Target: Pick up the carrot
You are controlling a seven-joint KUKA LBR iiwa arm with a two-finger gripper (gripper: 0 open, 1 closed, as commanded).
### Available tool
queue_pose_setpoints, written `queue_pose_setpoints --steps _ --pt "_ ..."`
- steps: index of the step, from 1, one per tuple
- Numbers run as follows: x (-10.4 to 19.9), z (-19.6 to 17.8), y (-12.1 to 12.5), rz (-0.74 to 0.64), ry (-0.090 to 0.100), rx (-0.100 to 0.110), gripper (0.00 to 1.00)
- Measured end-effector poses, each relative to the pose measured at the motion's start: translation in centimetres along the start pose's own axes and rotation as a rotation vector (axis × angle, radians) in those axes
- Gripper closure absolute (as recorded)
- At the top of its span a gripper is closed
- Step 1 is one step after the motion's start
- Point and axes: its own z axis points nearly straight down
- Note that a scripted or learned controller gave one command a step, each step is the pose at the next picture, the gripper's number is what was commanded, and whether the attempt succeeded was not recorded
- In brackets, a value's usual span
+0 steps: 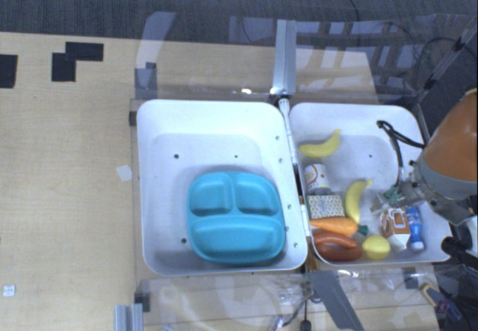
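The carrot (334,226) is orange with a green tip at its right end. It lies on its side near the front left corner of the right bin (388,122). The arm's orange band (454,144) comes in over that bin's right edge. My gripper (399,193) hangs low over the right part of the bin, well to the right of the carrot and apart from it. It is above a small packet (393,222) and a blue-capped bottle (414,228).
Around the carrot lie a dark red sausage (336,248), a lemon (376,246), a patterned box (326,206), a can (317,175) and two bananas (354,200) (321,146). The left bin (172,128) holds a blue divided plate (235,216).
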Motion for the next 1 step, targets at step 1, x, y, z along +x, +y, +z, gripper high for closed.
queue_pose_setpoints --steps 1 --pt "5.85 2.43 2.67 -0.022 -0.018 -0.033 1.0"
